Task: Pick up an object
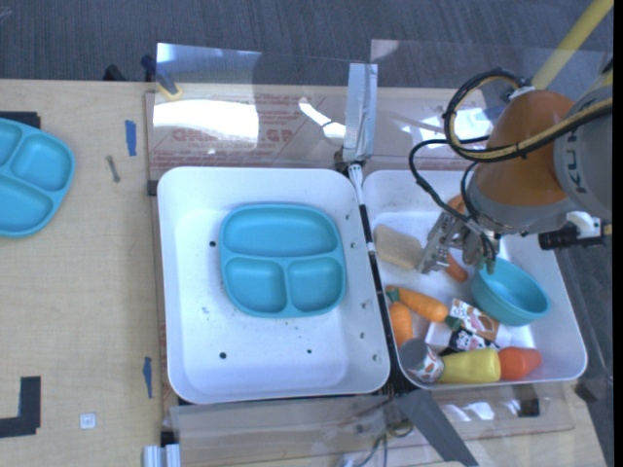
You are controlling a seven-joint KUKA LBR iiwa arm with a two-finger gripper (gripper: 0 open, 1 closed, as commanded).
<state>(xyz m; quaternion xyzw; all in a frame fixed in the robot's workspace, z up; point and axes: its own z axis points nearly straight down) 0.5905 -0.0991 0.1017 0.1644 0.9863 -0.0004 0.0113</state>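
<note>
My gripper (456, 251) hangs low over the upper middle of the right bin (569, 334), under the orange band of the wrist. Its fingers (435, 253) stand apart, open, with a small orange piece (457, 271) lying just below them; nothing is held between them. A tan flat block (394, 246) lies to the gripper's left. A blue bowl (510, 296) sits tilted to its lower right. Two carrots (423, 305) lie below it. Along the bin's near wall are a yellow object (469, 366), a red-orange one (521, 362), a grey can (421, 358) and a small printed carton (471, 325).
The left bin (185, 339) holds a blue divided plate (282, 259). A second blue divided plate (29, 178) lies on the wooden bench at far left. A clear upright panel (360, 115) stands behind the bins. Black cables loop by the wrist (458, 129).
</note>
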